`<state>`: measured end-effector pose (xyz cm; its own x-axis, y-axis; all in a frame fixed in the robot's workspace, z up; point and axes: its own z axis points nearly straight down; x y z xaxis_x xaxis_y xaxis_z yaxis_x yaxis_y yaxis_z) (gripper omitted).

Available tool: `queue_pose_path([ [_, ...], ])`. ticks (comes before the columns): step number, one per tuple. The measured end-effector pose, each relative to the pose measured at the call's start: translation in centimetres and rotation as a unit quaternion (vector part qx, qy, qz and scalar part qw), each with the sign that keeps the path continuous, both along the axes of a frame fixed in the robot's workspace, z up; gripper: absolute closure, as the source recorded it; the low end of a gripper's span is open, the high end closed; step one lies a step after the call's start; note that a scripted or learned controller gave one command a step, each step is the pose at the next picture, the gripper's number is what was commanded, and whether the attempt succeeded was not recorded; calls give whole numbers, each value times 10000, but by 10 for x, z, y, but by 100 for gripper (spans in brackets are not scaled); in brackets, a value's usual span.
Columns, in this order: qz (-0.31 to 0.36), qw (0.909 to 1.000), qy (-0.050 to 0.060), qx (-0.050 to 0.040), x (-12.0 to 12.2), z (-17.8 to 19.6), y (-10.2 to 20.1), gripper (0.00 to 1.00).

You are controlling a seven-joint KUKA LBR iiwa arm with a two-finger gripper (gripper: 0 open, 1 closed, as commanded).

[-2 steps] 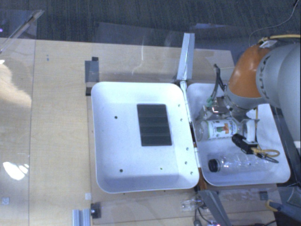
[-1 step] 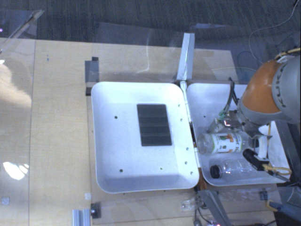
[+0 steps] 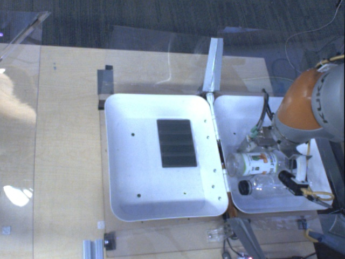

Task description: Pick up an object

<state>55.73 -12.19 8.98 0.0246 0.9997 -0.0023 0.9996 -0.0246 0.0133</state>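
Camera view: the gripper point(image 3: 262, 141) sits low over the right bin point(image 3: 237, 116), just above the clutter at its near side. You can't tell from here whether it's open or closed, because the wrist hides it. Nothing is visibly held.

Candidates in that bin:
- A labelled bottle point(image 3: 259, 164) on its side, clear plastic body, white wrap with green print.
- Just near of it, touching or almost, a clear bottle point(image 3: 263, 184) with a black cap point(image 3: 245, 188) pointing left.

Both look thin-walled, so expect them to be light, smooth, round and prone to rolling. The walls will likely dent under squeeze. I'd take the labelled one across its body mid-length, on the label, which should give more friction than bare plastic. Avoid the ends, or it'll likely pivot.

The left bin point(image 3: 126, 171) holds a flat dark rectangular pad point(image 3: 176, 143), ribbed in three bands, at centre, well apart from the arm. It looks stiff and low with little edge to grab, so it's a poor target. The bench point(image 3: 64, 144) is pale wood.
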Motion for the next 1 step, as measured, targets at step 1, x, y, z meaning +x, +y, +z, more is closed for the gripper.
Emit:
queue_pose_path([
  [1,661,9978,6,-10,37,-1,-40,0],
])
